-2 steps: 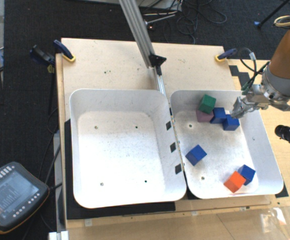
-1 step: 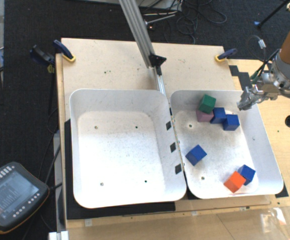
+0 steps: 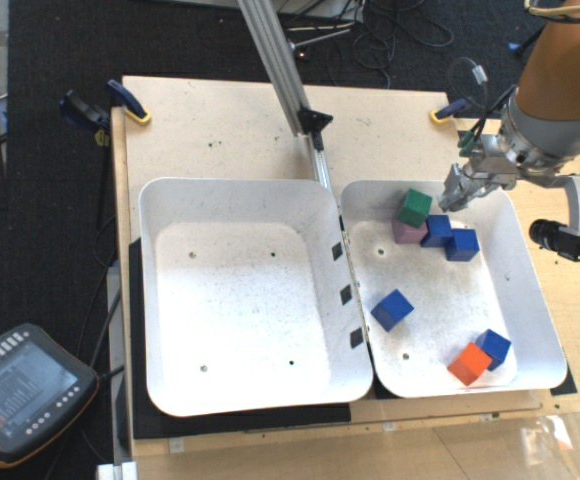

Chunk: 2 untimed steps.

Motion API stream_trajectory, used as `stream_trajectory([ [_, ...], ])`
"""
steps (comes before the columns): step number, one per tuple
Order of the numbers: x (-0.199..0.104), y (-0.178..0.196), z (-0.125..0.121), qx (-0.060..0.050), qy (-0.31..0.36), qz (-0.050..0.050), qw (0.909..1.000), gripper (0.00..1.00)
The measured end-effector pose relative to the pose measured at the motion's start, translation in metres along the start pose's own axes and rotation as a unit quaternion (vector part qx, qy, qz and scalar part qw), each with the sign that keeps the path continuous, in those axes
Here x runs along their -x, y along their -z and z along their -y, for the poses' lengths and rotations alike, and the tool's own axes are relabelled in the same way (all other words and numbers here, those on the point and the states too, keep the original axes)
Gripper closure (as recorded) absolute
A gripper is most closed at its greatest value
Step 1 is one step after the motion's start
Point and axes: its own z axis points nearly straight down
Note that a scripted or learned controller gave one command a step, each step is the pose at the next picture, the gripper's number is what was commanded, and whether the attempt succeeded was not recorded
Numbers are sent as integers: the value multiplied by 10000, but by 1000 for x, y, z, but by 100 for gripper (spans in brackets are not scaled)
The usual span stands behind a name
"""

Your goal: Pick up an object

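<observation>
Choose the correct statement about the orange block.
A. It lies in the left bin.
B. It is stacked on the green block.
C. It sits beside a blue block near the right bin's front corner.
C: the orange block touches a blue block in the right bin.

Both bins look like thin moulded plastic, white with a soft sheen and fine dark speckling; the left bin [image 3: 240, 298] shows it most over its floor, the right bin [image 3: 440, 308] more lightly. The desk [image 3: 230, 118] beneath is pale, matt board, like unvarnished wood, with small dark marks. At 12 o'clock a slanted rail [image 3: 270, 43] looks like brushed, ribbed aluminium. The blocks read as matt and smooth: the green cube [image 3: 415, 208], the purple block [image 3: 406, 232], the blue cubes [image 3: 448, 238] and the orange cube [image 3: 469, 364]. At 2 o'clock the arm's orange band [image 3: 562, 63] is glossy, smooth plastic or paint, over duller grey metal.
</observation>
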Motion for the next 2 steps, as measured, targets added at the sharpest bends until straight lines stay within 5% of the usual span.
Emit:
stream_trajectory([
  [2,-115,-14,-16,-24,2,-6,10000,100],
])
